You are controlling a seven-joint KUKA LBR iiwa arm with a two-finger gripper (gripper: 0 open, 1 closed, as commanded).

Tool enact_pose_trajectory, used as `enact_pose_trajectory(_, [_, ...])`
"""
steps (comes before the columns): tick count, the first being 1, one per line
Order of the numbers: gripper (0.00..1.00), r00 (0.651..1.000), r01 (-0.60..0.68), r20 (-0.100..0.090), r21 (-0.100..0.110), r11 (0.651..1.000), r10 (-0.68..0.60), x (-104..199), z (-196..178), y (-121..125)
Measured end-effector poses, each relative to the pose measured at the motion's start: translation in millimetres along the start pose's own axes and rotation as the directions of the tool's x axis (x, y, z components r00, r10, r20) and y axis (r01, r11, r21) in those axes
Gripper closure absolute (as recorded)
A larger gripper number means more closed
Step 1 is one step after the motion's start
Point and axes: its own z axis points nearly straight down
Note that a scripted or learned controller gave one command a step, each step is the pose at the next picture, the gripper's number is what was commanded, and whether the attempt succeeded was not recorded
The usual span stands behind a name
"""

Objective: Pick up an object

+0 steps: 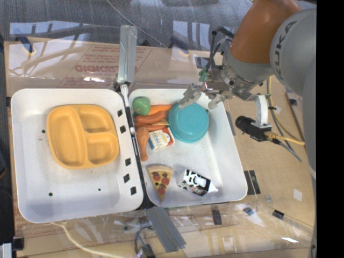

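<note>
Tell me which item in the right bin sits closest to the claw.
The teal bowl. It lies right under the claw at the bin's far side, while the pizza slice and the black-and-white carton lie at the near edge.

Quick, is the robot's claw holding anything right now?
Claw: open, holding nothing, just above the teal bowl.
</note>
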Motion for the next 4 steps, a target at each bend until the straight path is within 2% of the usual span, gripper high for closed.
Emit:
enact_pose_trajectory(1, [0.0, 1.0, 0.027, 0.006, -0.025, 0.999, -0.027, -28, 159, -8])
enact_pose_trajectory(2, [0.0, 0.996, -0.084, -0.003, 0.006, 0.996, 0.084, -35, 163, 20])
enact_pose_trajectory(3, [0.0, 0.98, -0.2, 0.005, 0.013, 0.98, 0.2, -33, 162, 35])
enact_pose_trajectory(4, [1.0, 0.981, -0.195, 0.006, -0.007, 0.981, 0.195, -34, 144, 41])
